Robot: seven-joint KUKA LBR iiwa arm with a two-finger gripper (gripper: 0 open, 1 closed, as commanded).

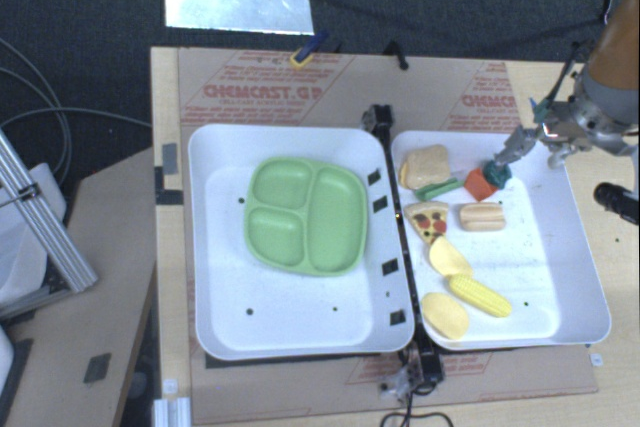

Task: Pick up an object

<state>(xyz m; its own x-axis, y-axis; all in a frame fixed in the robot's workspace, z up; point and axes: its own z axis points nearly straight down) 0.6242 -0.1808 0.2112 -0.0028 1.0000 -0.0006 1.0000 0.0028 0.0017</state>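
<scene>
Our hand (499,171) sits low in the right bin (560,245), tips at the red toy block (480,185); we cannot tell whether it grips. Nothing looks lifted yet. Nearer lie bread (426,163), hot dog (482,216), pizza slice (428,220) and corn (481,296).

A: What kind of setting is indicated?

B: A robotics laboratory. Two white bins (230,340) are set on a protective board (270,90) printed with a maker's name, toy food (480,296) is laid out in the right bin, loose cables (60,130) are seen at left, and an aluminium frame (40,220) is mounted beside the bench.
</scene>
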